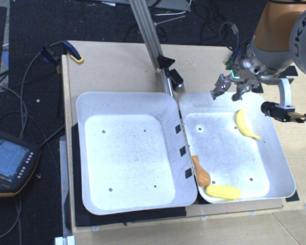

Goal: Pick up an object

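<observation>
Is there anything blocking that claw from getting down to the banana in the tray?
Nothing visible does. The claw hangs above the right bin's far edge, and the banana lies just beside it on bare bin floor. The other items sit at the near edge, well apart.

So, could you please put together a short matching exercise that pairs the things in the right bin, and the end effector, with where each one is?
Things:
1. banana
2. orange spoon-like piece
3. yellow corn-like piece
4. end effector

Places:
A. along the near rim of the right bin
B. above the far edge of the right bin
C. against the right bin's left wall
D. far right part of the right bin's floor

Pairs: 1-D, 2-C, 3-A, 4-B
</observation>
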Controlling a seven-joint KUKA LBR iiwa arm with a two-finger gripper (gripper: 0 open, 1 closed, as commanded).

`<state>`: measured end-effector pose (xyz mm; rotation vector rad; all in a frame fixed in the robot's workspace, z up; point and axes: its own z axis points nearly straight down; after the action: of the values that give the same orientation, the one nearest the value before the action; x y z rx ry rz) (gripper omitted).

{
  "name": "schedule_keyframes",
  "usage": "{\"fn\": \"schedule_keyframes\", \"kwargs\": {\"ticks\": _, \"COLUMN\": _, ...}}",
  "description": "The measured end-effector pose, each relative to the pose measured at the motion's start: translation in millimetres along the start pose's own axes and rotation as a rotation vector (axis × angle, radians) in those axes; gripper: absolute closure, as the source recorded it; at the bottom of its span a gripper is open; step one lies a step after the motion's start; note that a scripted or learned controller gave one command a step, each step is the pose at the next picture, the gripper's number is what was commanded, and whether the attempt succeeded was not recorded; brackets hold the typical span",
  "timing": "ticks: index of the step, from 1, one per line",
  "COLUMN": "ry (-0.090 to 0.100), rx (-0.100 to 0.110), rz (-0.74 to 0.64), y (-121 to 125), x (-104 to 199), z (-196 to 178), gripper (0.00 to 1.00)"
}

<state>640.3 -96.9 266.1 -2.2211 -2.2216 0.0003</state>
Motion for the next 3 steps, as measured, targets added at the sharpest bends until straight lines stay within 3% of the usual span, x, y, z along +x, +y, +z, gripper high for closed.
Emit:
{"fn": "schedule_keyframes", "kwargs": {"ticks": 1, "ry": 0.0, "rx": 0.0, "rz": 0.0, "y": 0, "x": 0, "z": 0, "gripper": 0.0}}
{"fn": "schedule_keyframes", "kwargs": {"ticks": 3, "ry": 0.0, "rx": 0.004, "rz": 0.0, "y": 6, "x": -5, "z": 90, "gripper": 0.0}}
